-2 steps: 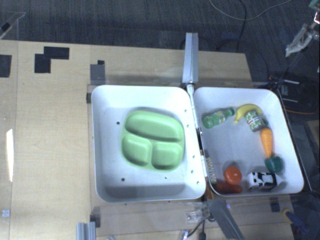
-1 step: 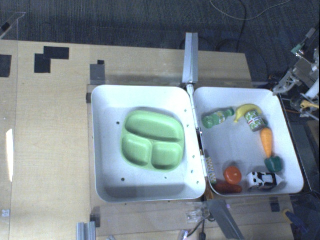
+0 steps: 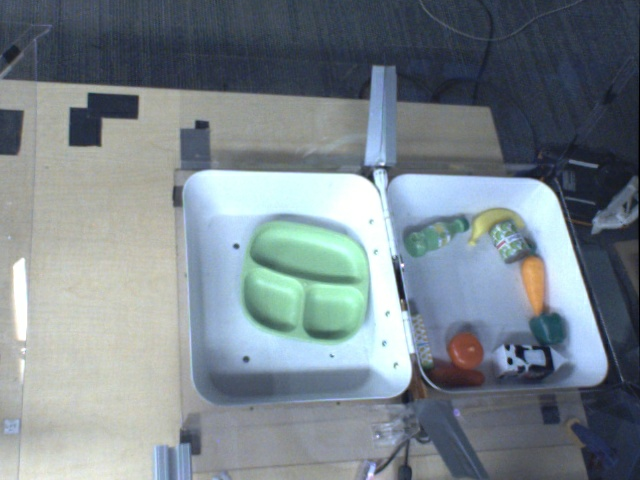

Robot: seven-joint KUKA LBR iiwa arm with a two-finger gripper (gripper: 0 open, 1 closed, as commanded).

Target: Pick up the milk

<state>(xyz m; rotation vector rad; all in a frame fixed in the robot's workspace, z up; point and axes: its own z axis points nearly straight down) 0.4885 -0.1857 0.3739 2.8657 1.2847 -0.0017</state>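
The milk [image 3: 525,361] is a small carton with black and white cow patches. It lies on its side in the front right corner of the right bin [image 3: 440,278], close to the front wall. An orange-red round fruit [image 3: 464,349] sits just to its left, and a teal object [image 3: 547,327] lies just behind it.
The right bin also holds a green bottle [image 3: 435,236], a banana [image 3: 494,222], a green-labelled can [image 3: 509,242], a carrot [image 3: 535,283] and a red piece [image 3: 455,374]. A green divided tray [image 3: 305,280] lies in the left bin [image 3: 215,268]. A metal post [image 3: 382,118] stands behind the bins.
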